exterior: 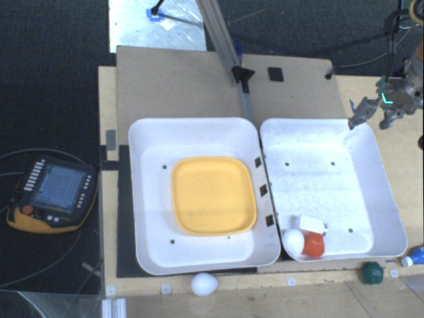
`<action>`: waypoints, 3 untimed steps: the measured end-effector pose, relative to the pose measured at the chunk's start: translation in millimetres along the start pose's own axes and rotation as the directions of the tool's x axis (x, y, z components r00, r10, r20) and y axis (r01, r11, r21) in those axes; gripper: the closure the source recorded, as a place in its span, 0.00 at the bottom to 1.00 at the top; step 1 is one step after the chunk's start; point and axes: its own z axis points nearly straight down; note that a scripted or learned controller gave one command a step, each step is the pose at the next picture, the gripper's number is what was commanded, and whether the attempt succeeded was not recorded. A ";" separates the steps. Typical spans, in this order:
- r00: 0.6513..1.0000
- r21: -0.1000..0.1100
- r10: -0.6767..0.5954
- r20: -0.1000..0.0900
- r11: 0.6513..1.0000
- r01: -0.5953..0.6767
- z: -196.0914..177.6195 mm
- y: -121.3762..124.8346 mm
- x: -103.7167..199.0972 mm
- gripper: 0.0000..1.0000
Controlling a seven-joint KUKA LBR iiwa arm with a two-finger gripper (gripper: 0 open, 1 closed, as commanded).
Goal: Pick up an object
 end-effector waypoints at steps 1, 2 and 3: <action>1.000 0.000 0.000 0.000 1.000 0.000 0.0 0.0 0.0 0.00; 1.000 0.004 0.000 -0.001 1.000 0.000 61.6 3.1 2.7 0.00; 1.000 0.003 0.000 -0.001 1.000 0.000 103.4 3.7 1.5 0.00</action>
